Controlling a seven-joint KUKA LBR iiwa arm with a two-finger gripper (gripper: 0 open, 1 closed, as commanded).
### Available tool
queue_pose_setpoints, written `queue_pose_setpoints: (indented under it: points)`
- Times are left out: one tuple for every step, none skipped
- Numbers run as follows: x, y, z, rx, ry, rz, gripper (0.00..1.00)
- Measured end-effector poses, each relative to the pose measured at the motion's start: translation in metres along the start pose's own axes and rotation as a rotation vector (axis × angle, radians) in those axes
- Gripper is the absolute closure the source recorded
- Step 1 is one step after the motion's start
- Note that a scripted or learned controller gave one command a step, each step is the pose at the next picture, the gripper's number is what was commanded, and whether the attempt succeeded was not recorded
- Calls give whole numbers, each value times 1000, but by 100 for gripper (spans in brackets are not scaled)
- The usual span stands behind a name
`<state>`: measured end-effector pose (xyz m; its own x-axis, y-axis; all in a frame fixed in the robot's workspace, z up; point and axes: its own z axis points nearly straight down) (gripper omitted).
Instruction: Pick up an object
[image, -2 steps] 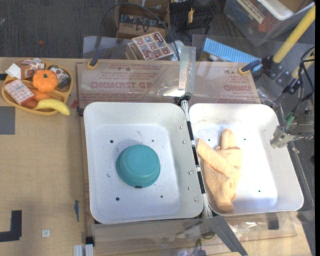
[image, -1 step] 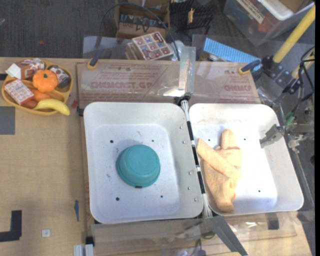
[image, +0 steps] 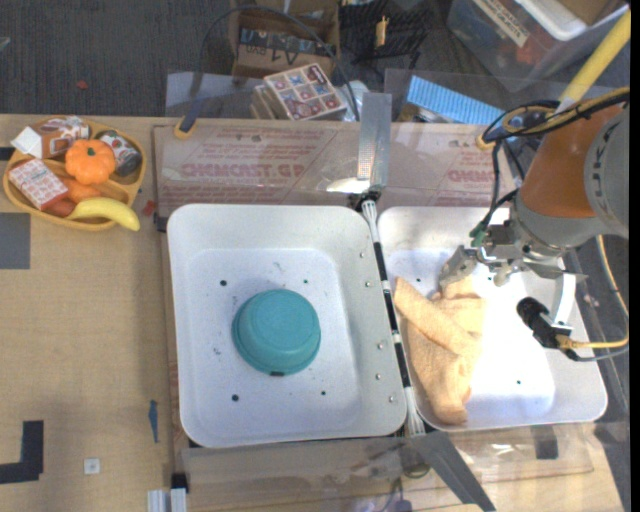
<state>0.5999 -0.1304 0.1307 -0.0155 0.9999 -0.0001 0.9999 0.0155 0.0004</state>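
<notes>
I've got the pincer (image: 462, 268) low in the right bin (image: 570, 395), at the upper end of the tan cloth (image: 445, 340) bunched along its left wall. Can't tell its spread; next I need a clean pinch on a fold, then lift.

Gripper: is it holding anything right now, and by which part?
Cannot be told. The gripper is down at the upper end of the tan cloth in the right bin, but the view doesn't settle whether any cloth is pinched. The teal bowl sits untouched in the left bin.
</notes>
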Motion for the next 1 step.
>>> queue_pose_setpoints:
  points:
    - [28, -6, 42, -7, -1, -164, 0]
